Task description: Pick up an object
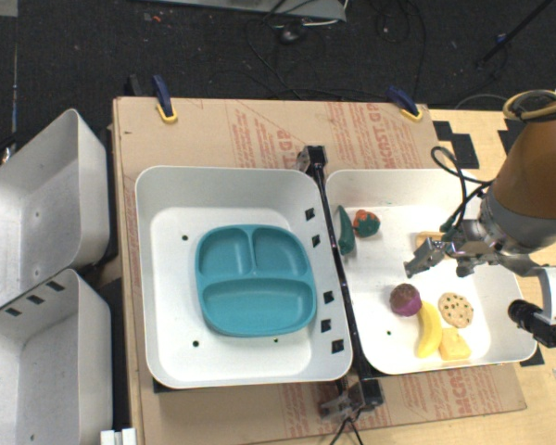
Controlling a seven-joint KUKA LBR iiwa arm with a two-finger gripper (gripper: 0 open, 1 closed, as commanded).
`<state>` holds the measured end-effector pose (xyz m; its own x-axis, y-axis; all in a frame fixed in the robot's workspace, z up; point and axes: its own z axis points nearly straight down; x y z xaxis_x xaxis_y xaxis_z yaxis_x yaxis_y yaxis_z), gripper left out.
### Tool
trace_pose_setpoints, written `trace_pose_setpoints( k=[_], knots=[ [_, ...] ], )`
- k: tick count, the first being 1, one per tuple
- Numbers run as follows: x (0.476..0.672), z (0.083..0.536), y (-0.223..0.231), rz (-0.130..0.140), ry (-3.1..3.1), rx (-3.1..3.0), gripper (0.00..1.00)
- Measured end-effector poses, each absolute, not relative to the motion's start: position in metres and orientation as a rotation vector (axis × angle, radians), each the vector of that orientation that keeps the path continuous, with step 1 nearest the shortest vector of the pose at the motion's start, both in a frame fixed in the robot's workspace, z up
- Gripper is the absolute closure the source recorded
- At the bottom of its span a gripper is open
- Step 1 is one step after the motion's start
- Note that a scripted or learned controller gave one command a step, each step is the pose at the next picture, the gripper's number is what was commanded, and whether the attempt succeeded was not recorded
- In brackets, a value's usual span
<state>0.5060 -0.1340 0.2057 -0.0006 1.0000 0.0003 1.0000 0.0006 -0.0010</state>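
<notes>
Two white bins sit side by side on the tabletop (pixel 222 133), which is covered in brown cardboard. One teal plate (pixel 256 280) lies in the left bin (pixel 157 276). It has three sections.

Five small things lie in the right bin (pixel 398 188). One purple ball (pixel 406 299) sits near the middle. One yellow banana (pixel 430 330) lies just beside the ball, toward the front. One yellow block (pixel 455 345) touches the banana on its right side. One round cookie (pixel 455 310) with dark spots lies just behind the block. One small round toy (pixel 365 222), red and green, sits near the back left corner. One dark green piece (pixel 346 232) leans by the wall between the two bins, just beside that toy.

One arm (pixel 533 184) reaches in from the right. Its end effector (pixel 440 256) hangs over the right bin, behind the cookie and to the right of the ball. Its two fingers stand apart, and nothing is between them.

Two more white bins (pixel 37 267) sit off the tabletop on the far left. Two clamps hold the cardboard at the back edge, one blue and yellow clamp (pixel 164 100) on the left and one clamp (pixel 404 103) on the right.
</notes>
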Motion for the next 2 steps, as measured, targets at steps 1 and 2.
trace_pose_setpoints(
  k=[1, 2],
  knots=[
    [0.501, 0.161, -0.137, 0.005, -2.216, -2.221, 0.0],
    [0.503, 0.118, -0.136, 0.003, -2.217, -2.222, 0.0]
  ],
)
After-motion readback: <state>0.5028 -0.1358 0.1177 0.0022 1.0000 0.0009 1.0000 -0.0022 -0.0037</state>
